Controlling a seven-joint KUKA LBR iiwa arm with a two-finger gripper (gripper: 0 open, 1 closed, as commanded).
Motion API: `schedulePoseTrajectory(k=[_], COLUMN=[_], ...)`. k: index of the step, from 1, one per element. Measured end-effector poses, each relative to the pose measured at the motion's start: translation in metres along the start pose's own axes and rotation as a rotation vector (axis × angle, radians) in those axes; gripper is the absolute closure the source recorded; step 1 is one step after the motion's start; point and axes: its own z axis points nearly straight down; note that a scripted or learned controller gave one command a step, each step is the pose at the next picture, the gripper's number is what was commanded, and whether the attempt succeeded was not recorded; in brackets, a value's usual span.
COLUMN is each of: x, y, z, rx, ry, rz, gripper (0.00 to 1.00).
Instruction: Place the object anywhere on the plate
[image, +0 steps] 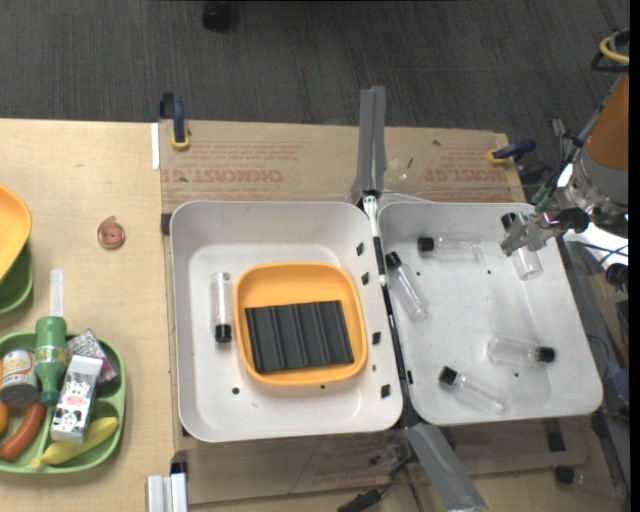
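An orange plate (298, 280) lies in the left bin (195, 400), and a black ribbed slab (300, 335) lies flat on it. To the plate's left, a clear vial (220, 305) with a black cap rests on the bin floor. The right bin (560, 400) holds several more clear, black-capped vials, among them ones at the left (405, 288), front (470, 390) and right (520, 352). My gripper (525, 238) hovers over the right bin's far right corner. Another clear vial (528, 263) sits directly beneath it; whether it is gripped is unclear.
A metal divider (372, 140) runs between the bins at the back. Clamps (178, 128) hold brown cardboard behind the bins. At far left stand a green tray of toy food (60, 400) and an orange bowl (10, 235).
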Motion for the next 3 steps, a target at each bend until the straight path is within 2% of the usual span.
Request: schedulePoseTrajectory(k=[1, 3], x=[-0.061, -0.06], y=[0.056, 0.057], z=[-0.006, -0.117], rx=[-0.001, -0.003], ry=[-0.002, -0.003], rz=[-0.129, -0.661], gripper=[1.0, 1.0])
